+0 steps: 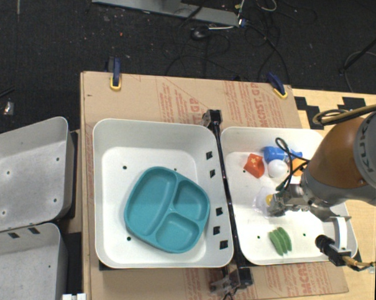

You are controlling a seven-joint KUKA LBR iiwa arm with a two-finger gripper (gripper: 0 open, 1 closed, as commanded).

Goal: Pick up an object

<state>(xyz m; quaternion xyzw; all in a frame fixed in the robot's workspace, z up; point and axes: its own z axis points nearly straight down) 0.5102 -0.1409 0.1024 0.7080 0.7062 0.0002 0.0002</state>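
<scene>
Hovering gripper point(276, 205) above green object point(281, 240).

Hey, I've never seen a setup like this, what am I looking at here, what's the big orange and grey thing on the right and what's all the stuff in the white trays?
It is one picture, taken by a fixed camera above a workbench and looking down at a slant. The orange and grey shape on the right is a robot arm, reaching in over the bench. At its tip is a two-finger gripper, lowered into the right bin. Its job is to pick up an object, but I cannot tell from here whether it has hold of anything.

Two shallow white bins sit side by side on a cardboard sheet. The left bin holds a teal divided plate. The right bin holds small items: a red object, a blue and white object beside it, and a green object nearer the front.
</scene>
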